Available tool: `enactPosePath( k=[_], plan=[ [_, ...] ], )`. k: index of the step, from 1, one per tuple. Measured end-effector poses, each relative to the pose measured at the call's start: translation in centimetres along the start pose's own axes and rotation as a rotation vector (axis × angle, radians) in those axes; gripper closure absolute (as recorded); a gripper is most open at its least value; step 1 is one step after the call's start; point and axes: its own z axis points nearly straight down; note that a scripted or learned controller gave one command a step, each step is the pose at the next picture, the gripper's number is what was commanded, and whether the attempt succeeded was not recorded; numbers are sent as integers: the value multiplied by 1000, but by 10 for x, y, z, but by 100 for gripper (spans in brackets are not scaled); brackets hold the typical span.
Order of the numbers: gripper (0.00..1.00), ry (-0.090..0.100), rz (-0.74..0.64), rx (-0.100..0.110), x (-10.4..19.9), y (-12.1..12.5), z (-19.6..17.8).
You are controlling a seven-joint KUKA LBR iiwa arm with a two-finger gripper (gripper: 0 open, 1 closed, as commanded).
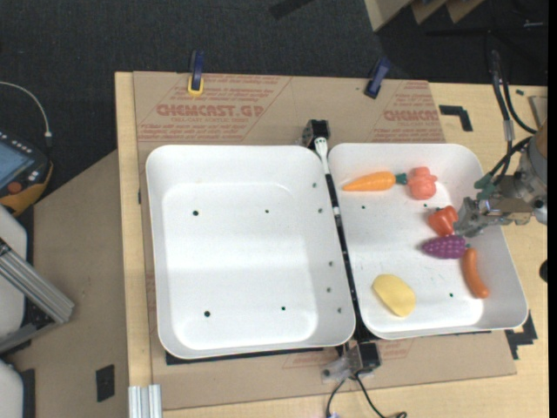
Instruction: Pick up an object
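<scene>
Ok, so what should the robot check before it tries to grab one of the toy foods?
1. Toys within reach: ok. The carrot, pink toy, red pepper, purple grapes, orange sausage and yellow potato all lie in the right bin.
2. Gripper near a target: ok, it sits beside the red pepper.
3. Fingers open: cannot tell.
4. Target stands alone: not ok, pepper and grapes are crowded together.
5. Anything already held: cannot tell.
</scene>
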Motion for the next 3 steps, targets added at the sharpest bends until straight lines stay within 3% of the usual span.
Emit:
enactPosePath(
  k=[3],
  plan=[
    [100,-2,0,-4,-16,0,1]
  ],
)
